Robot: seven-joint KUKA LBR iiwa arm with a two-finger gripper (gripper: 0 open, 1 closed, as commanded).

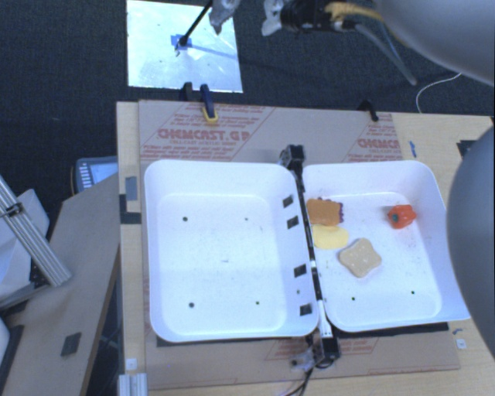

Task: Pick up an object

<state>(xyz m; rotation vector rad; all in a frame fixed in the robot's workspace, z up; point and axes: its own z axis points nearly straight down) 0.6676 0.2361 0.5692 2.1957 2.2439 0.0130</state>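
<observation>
The right bin (433, 294) holds several toy foods. An orange-brown waffle piece with a purple edge (325, 211) lies near the divider, and a flat yellow piece (331, 237) touches it just below. A tan toast slice (360, 257) sits nearer the front. A red-orange pepper (401, 216) lies apart at the right. My gripper (247, 15) hangs high at the top of the view, beyond the bins' far edge, far from all of them. Its two pale fingers (224, 11) stand apart over dark floor, with nothing between them.
The left bin (155, 255) adjoins the right one along a clipped divider (298, 232). Both rest on a brown sheet (255, 131) held by a yellow clamp (209, 114). A shiny plate (184, 58) lies behind. The grey arm (473, 232) looms along the right.
</observation>
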